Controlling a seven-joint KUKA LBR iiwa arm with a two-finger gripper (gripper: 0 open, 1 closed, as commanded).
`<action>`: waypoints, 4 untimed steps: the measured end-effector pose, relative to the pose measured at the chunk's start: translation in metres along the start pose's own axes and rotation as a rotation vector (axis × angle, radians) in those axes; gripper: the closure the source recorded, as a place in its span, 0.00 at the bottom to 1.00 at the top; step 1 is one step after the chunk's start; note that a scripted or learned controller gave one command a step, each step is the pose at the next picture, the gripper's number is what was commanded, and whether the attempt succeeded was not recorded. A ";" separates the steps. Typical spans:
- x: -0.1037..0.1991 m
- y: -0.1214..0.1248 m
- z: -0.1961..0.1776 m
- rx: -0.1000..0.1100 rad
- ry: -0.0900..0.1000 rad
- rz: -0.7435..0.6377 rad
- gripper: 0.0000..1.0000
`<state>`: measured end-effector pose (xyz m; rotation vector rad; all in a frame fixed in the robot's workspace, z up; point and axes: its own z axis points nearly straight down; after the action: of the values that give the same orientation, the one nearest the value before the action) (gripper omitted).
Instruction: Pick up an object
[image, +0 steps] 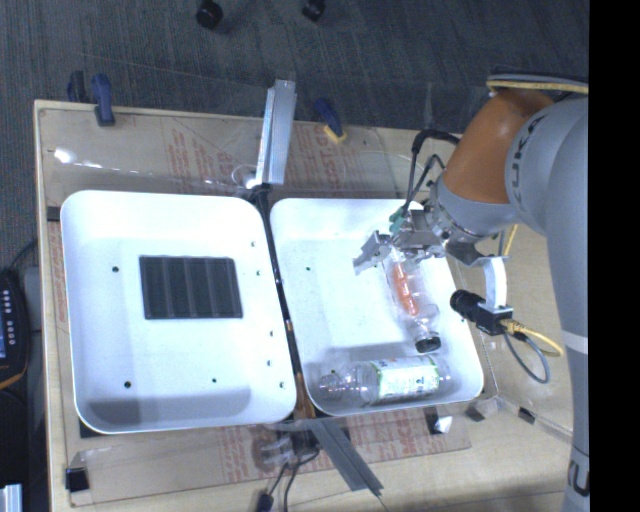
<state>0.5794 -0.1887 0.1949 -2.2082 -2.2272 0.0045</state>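
The pincer (398, 243) hung over the upper right part of the right bin (325, 300), pointing left and down. Whether it was wide, narrow or gripping anything could not be told from this slant, for its metal parts ran together against the white floor.

Just below it, touching or nearly touching its tip, lay the orange bottle (408, 293), a clear one with orange contents. It stretched away from the pincer toward the bin's lower right, and its black cap (427, 343) was at the far end. Contact between pincer and bottle could not be made out for certain.

Further down, along the near wall of the same bin, lay the labelled bottle (385, 382) on its side. It was clear, with a pale label round its right half, and it sat apart from the orange bottle's cap.

The arm (545, 170) came in from the right, its orange band (490, 135) above the bin's upper right corner.

The left bin (100, 340) stood touching the right one and held a dark ribbed slab (190, 287), lying flat near its middle, well apart from the pincer.

Both bins rested on the bench (160, 150). A metal bar (276, 130) rose from the gap between them at the far side, and two blue clamps (102, 98) gripped the bench's far edge.
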 end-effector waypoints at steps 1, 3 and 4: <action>-0.020 0.004 -0.008 -0.003 -0.002 -0.051 0.00; -0.018 0.009 0.003 0.000 0.000 -0.209 0.00; -0.020 0.007 -0.012 -0.005 -0.004 -0.343 0.00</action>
<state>0.5871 -0.2085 0.2066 -1.7985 -2.5765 0.0018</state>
